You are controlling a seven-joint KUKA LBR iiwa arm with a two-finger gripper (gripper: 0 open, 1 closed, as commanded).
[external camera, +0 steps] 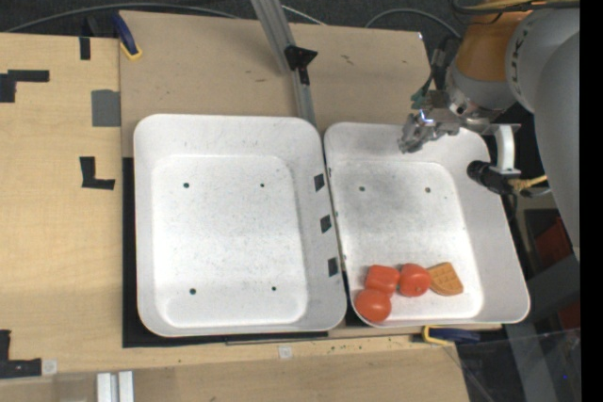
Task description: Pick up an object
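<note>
Three red tomatoes (388, 288), orange wedge (446, 279), right bin's (396, 193) near edge

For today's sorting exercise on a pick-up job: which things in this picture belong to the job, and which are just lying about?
Belong to the job:
- three red round pieces, near edge of the right bin
- orange-brown piece beside them
- gripper, above that bin's far edge

Just lying about:
- left bin
- metal post
- black tape marks on the bench
</note>
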